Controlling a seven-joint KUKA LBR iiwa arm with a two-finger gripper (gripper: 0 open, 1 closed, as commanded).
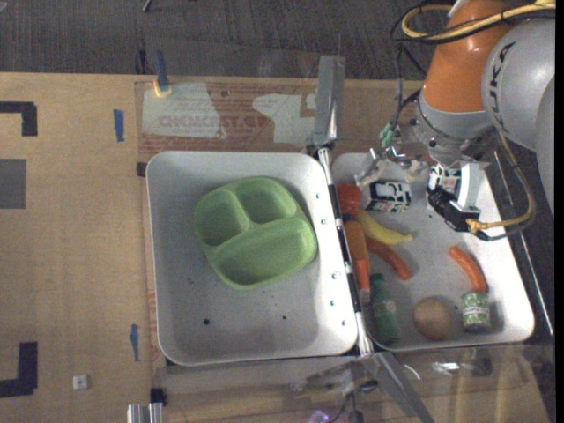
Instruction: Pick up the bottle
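Observation:
The bottle (383,308) is dark green and lies lengthwise near the front left of the right bin (507,263), close to the divider wall. My gripper (418,180) hangs over the back of that bin, under the orange wrist band, well behind the bottle and a little to its right. Nothing that I can make out sits in it. A small black and white object (389,196) lies just below the gripper's left side.
Around the bottle lie a brown round fruit (432,317), a small green-labelled jar (476,311), an orange carrot (467,269), a red pepper (389,258), a banana (385,228) and a long orange piece (356,252). A green divided plate (255,230) sits in the left bin (176,307).

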